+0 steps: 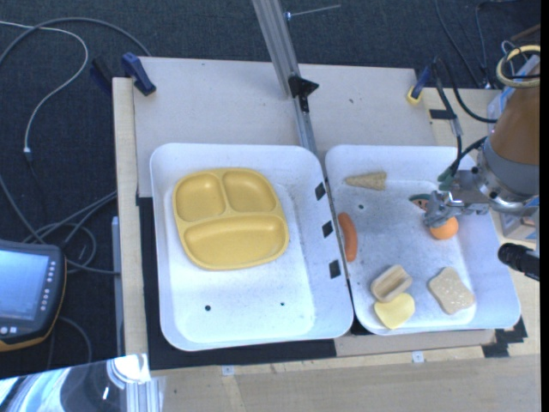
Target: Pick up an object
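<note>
**Gripper low over the orange piece, right bin**

Nearest the camera: the yellow heart-shaped piece (394, 311) lies at the near edge of the right bin (369, 163), with a tan roll-like piece (389, 280) touching it on the far side and a tan bread-like slice (450, 290) toward the bin's near right corner. An orange sausage-shaped piece (347, 235) lies along the bin's left wall, long axis running near to far. A tan cone-like piece (366, 180) sits near the far edge, long axis left to right.

The left bin (171, 312) holds a yellow divided plate (230, 218) in its far half.

My gripper (439, 209) is down by the right bin's right wall, about midway along it. Directly at its near side, partly covered by it, is a small round orange piece (443, 228). I take this as my target. The tool body hides the fingers, so I cannot tell how wide they stand, nor whether anything is between them. I do not record a hold.

Key relation: the orange piece lies just toward the near edge from the fingertips, seemingly touching or nearly so. It looks round, so no long axis to align with. Judgement: a centred approach calls for a slight shift toward the near edge. Risks: a round piece may roll out on closing, and the bin wall is close on the right.
</note>
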{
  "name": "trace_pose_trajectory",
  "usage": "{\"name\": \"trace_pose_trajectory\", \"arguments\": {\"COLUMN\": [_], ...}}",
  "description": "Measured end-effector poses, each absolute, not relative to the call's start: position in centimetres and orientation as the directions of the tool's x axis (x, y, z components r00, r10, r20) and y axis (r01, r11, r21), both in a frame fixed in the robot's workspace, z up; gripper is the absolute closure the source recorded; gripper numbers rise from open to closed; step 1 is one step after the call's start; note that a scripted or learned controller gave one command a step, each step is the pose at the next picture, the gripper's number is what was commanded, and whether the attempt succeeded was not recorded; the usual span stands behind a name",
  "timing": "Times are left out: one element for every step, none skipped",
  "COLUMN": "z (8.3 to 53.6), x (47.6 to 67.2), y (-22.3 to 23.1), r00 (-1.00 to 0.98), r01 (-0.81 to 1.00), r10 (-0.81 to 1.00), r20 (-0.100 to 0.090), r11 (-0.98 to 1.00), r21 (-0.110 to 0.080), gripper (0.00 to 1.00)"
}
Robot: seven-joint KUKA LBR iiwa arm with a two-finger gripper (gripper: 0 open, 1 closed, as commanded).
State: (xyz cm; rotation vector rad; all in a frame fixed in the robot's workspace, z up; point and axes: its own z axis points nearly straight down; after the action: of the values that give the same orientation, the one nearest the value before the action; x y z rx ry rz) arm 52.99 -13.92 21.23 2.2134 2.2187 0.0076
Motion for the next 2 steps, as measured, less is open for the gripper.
{"name": "trace_pose_trajectory", "arguments": {"z": [24.9, 23.6], "x": [53.1, 53.8], "y": [-13.9, -8.6], "r00": [-0.002, -0.006], "r01": [1.0, 1.0], "r10": [1.0, 1.0], "r20": [-0.001, 0.003], "r11": [0.002, 0.006], "r21": [0.006, -0.003], "gripper": [1.0, 1.0]}}
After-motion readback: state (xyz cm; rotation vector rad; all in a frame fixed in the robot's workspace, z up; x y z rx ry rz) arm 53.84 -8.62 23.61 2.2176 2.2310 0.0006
